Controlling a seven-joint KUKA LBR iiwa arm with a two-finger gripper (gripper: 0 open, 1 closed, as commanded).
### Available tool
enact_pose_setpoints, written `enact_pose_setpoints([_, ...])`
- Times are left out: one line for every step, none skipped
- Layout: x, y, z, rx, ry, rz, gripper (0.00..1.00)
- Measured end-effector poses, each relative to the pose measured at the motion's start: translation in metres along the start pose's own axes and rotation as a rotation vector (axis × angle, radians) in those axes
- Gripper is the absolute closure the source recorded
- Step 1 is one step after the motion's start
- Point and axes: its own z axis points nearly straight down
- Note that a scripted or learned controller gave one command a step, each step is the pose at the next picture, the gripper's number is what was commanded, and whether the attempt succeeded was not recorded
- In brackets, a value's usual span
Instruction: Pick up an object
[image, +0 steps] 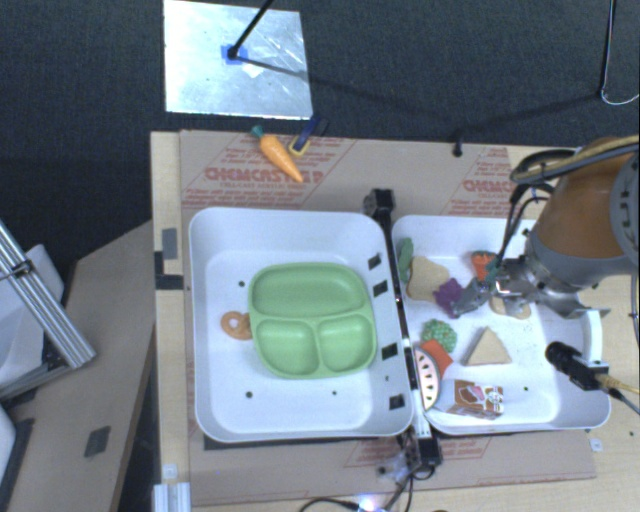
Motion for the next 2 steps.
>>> enact_pose_setpoints([0.006,0.006,0.059,-0.001,0.001,0.000,0.00])
enact_pose_setpoints([0.007,0.010,0.070,-0.010,0.001,0.000,0.00])
